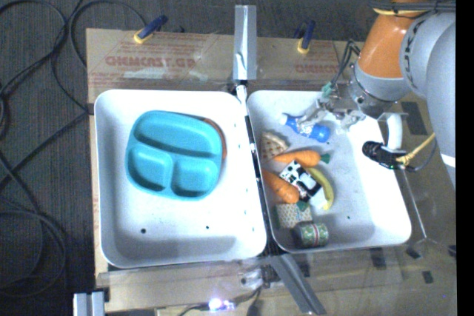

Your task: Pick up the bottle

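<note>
Hovering over the right bin (385,229), my pincer (337,106) sits at its twelve o'clock, just beside the blue bottle (309,128); whether it is spread or closed I cannot tell (too cluttered there); the bottle lies on the bin floor, so the lift, by my reckoning, remains undone.
</note>
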`<state>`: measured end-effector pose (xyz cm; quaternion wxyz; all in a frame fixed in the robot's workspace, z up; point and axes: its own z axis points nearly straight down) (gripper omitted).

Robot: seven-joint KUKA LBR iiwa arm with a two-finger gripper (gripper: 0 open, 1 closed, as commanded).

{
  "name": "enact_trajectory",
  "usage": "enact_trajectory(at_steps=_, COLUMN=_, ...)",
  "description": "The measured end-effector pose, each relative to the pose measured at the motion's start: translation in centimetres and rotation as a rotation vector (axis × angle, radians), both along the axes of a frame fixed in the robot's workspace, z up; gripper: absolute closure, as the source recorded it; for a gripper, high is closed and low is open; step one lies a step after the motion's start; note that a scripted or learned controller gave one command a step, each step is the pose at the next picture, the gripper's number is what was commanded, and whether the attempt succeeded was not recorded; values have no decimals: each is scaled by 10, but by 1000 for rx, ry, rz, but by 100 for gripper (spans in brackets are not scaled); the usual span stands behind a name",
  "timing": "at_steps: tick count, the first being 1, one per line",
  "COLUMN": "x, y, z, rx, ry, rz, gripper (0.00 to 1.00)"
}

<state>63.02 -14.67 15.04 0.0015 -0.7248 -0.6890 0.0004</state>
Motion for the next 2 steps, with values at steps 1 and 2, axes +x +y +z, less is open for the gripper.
enact_trajectory(at_steps=1, x=14, y=-47, z=-63, rx=-6, ry=-7, rz=15, gripper=0)
enact_trajectory(at_steps=2, x=14, y=-46, z=-53, rx=-6, ry=-7, rz=17, gripper=100)
